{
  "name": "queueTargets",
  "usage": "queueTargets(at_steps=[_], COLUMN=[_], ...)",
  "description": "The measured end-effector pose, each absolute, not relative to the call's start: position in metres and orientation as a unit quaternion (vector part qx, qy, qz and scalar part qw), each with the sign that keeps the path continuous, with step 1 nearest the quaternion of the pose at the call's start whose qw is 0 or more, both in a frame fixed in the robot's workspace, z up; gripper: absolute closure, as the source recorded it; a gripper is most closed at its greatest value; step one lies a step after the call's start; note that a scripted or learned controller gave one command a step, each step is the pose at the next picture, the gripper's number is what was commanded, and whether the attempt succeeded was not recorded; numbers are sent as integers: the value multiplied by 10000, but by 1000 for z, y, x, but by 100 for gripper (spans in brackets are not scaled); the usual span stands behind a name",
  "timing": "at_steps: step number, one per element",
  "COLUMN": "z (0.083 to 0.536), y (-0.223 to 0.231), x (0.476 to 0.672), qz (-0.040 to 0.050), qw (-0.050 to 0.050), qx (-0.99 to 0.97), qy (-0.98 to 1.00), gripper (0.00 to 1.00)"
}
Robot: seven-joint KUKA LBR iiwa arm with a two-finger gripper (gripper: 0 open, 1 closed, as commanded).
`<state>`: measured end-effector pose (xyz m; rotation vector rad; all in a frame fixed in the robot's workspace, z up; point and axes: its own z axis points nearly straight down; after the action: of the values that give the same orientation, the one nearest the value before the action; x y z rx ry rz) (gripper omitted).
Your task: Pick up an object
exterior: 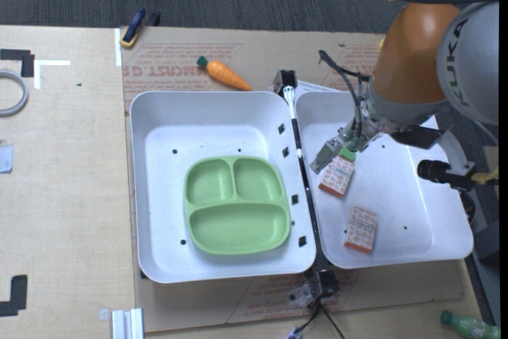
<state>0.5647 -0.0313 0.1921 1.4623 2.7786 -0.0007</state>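
One small box [336,176] just below pincer [336,152], right bin [413,242]

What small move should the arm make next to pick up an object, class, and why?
Probably a short lift straight up. The gripper sits right at the top edge of the upper small box in the right bin; whether it grips is unclear, and rising would test that.

the hand [340,151] hangs in the right bin [444,242], just above a small box [336,175]; another box [361,229] lies nearby.
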Motion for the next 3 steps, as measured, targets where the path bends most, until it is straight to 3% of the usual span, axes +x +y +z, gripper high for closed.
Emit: queueTargets(at_steps=[2,3], z=[192,192], y=[-21,-16], x=[478,532], qz=[1,0], qw=[5,9], qx=[3225,3503], qy=[9466,9366], gripper=[0,0])
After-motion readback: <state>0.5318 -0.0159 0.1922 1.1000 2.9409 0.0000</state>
